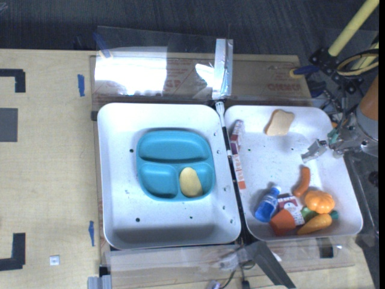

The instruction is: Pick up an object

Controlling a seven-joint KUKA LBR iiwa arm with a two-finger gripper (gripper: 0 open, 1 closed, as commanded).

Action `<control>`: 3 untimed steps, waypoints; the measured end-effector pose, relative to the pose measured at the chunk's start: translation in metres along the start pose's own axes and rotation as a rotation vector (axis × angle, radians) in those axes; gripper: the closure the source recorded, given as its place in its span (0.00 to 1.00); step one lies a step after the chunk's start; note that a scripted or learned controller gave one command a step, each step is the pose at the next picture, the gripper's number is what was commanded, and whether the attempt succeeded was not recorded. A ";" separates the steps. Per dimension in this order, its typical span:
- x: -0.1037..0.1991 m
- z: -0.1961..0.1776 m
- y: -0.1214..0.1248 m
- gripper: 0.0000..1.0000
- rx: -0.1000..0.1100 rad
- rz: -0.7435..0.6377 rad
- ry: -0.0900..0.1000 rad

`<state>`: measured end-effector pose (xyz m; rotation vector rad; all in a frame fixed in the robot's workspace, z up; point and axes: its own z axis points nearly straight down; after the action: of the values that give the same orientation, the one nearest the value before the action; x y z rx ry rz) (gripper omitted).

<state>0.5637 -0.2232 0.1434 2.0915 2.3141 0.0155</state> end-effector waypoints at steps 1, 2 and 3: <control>-0.001 -0.010 0.001 1.00 -0.003 0.002 -0.003; -0.001 -0.078 -0.017 1.00 0.014 -0.048 0.006; 0.000 -0.074 -0.018 0.00 0.020 -0.049 0.009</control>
<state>0.5444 -0.2241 0.2171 2.0476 2.3798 0.0014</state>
